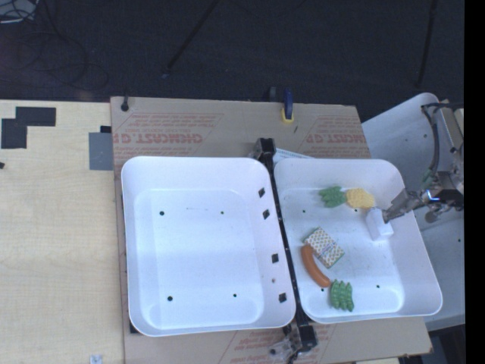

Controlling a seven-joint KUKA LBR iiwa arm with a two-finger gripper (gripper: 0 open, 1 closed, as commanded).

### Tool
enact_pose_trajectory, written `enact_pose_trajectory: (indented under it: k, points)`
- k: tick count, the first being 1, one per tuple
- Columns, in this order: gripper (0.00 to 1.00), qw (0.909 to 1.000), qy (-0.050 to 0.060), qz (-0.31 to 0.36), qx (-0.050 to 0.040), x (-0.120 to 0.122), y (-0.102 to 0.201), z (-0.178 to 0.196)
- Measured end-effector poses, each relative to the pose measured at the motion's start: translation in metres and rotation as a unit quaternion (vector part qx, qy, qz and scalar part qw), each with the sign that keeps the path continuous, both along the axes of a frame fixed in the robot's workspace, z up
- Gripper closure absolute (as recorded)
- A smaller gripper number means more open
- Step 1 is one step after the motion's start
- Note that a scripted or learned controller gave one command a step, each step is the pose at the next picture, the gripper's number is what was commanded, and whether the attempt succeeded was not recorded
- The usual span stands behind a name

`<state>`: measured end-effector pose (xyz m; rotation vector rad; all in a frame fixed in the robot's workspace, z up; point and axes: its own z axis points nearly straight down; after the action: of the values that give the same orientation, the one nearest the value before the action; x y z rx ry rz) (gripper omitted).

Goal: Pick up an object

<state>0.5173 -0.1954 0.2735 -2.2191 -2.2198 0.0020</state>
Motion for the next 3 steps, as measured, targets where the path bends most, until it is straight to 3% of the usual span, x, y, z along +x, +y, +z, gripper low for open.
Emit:
enact_pose_trajectory:
  k: [1,2,3]
  points:
    - [1.00,1.0000,0.001,0.000,0.0003,0.000,-0.001,0.010]
    - [1.00,1.0000,-0.003,0.004,-0.0001,0.096,0.065,0.007]
    - [1.00,1.0000,-0.002,0.002,-0.0004,0.128,0.144,0.020]
